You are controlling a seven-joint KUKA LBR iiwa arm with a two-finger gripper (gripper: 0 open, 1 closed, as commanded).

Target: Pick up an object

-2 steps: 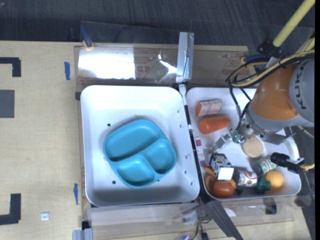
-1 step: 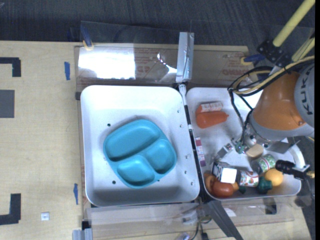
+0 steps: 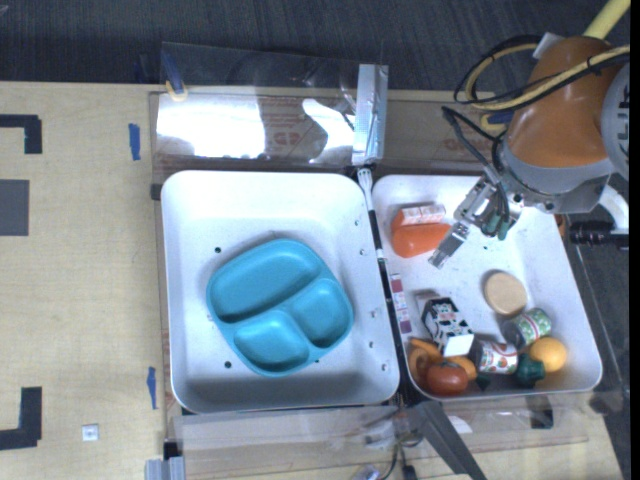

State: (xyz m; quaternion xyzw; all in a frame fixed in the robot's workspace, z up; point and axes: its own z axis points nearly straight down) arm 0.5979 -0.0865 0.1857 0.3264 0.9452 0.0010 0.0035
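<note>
Tool (image 3: 462,230) of mine hangs low over the right bin (image 3: 572,268), upper middle area, fingers pointing down-left at a slant. Finger state: cannot tell, too small and blurred. Nothing visibly between the fingers. Tip sits just beside the orange object (image 3: 418,238), on its right edge; touching or not, cannot tell. My arm (image 3: 560,118) enters from the upper right, orange band above the wrist, yellow and black cables (image 3: 500,78) looping off it.

Right bin contents: orange object in the upper left part, with a small red-and-white box (image 3: 420,214) just behind it, touching or nearly. Round tan disc (image 3: 505,292) right of centre, apart from the tool. Black-and-white cow-patterned item (image 3: 441,317) near the middle. Along the near wall, a crowded row: red-orange rounded item (image 3: 444,375) at the left, small white block (image 3: 458,345) above it, a red-and-white can (image 3: 497,358) lying on its side, a dark green piece (image 3: 529,370), a green-labelled can (image 3: 531,326) tilted, and a yellow-orange ball (image 3: 547,353) at the right end. Most of these touch their neighbours.

Left bin (image 3: 200,208) holds a blue divided plate (image 3: 280,305), three compartments, lying roughly centred and turned at an angle.

Bins sit side by side on the wooden tabletop (image 3: 70,268); black tape marks (image 3: 22,133) on its left side. Clear plastic sheet (image 3: 260,118) lies behind the left bin.
</note>
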